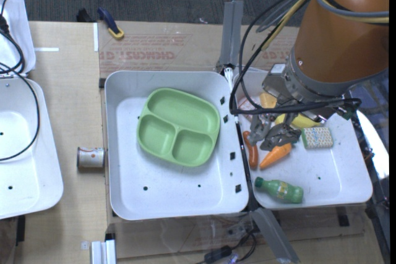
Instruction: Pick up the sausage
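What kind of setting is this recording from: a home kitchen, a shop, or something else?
Most likely a robotics lab bench, not a kitchen: two white bins sit on a cardboard-covered bench, holding a green divided plate and toy food such as a carrot, with loose cables nearby.

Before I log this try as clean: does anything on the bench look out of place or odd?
One thing: a small metal can lies on its side on the bare bench, left of the bin holding the green plate, outside both bins. The toy food sits in the right bin.
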`<state>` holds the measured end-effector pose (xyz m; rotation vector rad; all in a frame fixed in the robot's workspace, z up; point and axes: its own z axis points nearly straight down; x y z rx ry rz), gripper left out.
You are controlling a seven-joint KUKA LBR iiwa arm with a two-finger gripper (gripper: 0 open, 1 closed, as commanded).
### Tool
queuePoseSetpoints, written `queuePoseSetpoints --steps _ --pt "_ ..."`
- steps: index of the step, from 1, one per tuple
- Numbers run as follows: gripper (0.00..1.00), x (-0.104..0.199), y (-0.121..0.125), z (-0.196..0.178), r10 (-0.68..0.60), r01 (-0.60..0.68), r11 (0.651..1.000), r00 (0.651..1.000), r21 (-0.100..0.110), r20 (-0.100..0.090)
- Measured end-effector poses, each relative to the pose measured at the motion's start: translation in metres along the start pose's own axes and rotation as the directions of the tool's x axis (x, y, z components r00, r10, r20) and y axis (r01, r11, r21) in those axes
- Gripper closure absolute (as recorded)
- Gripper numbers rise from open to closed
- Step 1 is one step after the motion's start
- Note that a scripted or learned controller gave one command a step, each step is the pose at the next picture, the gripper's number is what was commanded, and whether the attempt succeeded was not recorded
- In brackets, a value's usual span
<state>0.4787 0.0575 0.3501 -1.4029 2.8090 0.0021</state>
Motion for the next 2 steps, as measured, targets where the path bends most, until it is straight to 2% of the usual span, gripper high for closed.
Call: queuePoseSetpoints --steps 1,2 --pt "1.0 0.004 -0.04 -0.023 0.084 -0.084 0.996 0.996 0.003 0.002" --pt "1.0 -0.024 0.005 0.016 0.283 -0.283 0.959 0.959 0.001 0.0"
